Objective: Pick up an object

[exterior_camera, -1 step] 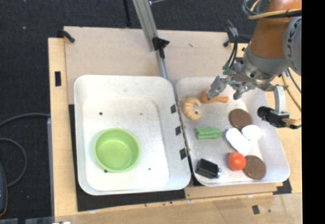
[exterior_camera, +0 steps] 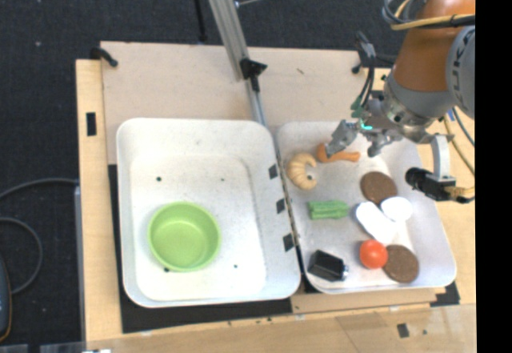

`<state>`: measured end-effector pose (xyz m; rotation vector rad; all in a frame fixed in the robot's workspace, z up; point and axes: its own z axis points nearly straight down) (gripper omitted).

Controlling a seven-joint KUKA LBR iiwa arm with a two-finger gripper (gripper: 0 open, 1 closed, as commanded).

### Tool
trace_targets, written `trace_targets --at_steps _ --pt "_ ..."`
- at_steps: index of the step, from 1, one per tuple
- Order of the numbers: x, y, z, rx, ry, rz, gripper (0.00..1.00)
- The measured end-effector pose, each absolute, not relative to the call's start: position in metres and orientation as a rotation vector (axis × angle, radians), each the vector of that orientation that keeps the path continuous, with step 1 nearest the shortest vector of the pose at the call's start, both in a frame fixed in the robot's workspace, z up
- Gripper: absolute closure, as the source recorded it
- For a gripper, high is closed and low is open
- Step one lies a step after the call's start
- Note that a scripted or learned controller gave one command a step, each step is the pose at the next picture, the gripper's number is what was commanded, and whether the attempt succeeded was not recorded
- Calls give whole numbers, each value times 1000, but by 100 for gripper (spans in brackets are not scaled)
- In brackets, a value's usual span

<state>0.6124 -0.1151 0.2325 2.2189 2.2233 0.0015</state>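
While the arm [exterior_camera: 428, 47] reaches in over the far corner of the right bin [exterior_camera: 448, 259], we see its jaws [exterior_camera: 358, 138] spread apart, one finger on each side of the space just above an orange carrot-shaped piece [exterior_camera: 338, 155], with nothing between them. That orange piece lies on the bin floor directly beneath the jaws, and we cannot tell whether a fingertip touches it.

Taking the orange piece as our landmark, a tan croissant-shaped pastry [exterior_camera: 302, 170] sits just beside it toward the left bin [exterior_camera: 136, 135], close enough to crowd any approach from that side. Nearer the camera from the orange piece lies a green ridged block [exterior_camera: 328, 210], and nearer again a small black box [exterior_camera: 326, 265] by the bin's near rim. Toward the arm's side of the orange piece we find a brown disc [exterior_camera: 378, 186], then two white pieces [exterior_camera: 382, 215] touching each other, then a red ball [exterior_camera: 372, 254] touching a second brown disc [exterior_camera: 402, 262].

Well apart from the orange piece, across the divide, a green bowl [exterior_camera: 184, 235] stands upright in the left bin. Beyond the orange piece, a slanted metal pole [exterior_camera: 228, 11] rises from the surface [exterior_camera: 176, 79] between the two bins.
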Motion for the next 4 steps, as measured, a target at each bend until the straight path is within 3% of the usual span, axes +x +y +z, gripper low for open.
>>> trace_targets --at_steps 2,3,4 --pt "603 -125 114 2225 2221 -7 0" --pt "603 -127 100 2224 2219 -4 0" --pt "604 -127 112 2228 2210 2 100"
